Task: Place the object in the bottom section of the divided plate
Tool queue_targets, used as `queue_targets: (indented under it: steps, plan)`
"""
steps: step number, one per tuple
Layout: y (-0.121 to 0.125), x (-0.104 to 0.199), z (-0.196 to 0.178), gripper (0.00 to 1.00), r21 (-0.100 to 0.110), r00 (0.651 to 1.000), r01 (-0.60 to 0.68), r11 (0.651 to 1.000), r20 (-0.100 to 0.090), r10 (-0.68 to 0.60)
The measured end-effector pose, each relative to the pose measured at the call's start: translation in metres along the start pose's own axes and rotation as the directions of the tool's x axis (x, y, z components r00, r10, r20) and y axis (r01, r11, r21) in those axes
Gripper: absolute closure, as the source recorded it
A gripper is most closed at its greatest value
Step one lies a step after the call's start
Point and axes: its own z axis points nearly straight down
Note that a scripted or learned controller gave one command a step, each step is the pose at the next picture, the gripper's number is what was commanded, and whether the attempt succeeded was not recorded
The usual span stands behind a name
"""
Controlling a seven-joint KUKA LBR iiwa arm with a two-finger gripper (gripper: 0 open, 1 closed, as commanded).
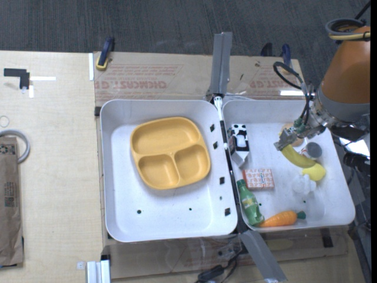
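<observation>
Where the tool (pixel 288 135) hovers, grip seemingly unreadable: banana (pixel 303 161), long axis upper-left to lower-right.

Yellow divided plate (pixel 170 152) in left bin (pixel 118 217); hand (pixel 293 135) above banana (pixel 302 160) in right bin (pixel 336 211).

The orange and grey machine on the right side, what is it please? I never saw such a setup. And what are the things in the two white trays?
It is a robot arm, photographed by one camera fixed above the bench, looking down at a slant. Its gripper, a two-finger claw, is low over the right bin, beside a banana. I cannot tell whether it holds anything. That bin also holds a green bottle, a toy carrot, a small red-patterned box and a black-and-white item. The left bin holds a yellow divided plate with three sections.
</observation>
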Motion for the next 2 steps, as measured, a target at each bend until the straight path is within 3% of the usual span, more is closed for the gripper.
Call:
queue_targets:
  steps: [1, 2]
  plan:
    - [0.005, 0.078, 0.022, 1.00, 0.002, 0.986, 0.168, 0.986, -0.001, -0.168]
    - [0.056, 0.129, 0.022, 1.00, 0.001, 0.989, 0.150, 0.989, 0.000, -0.150]
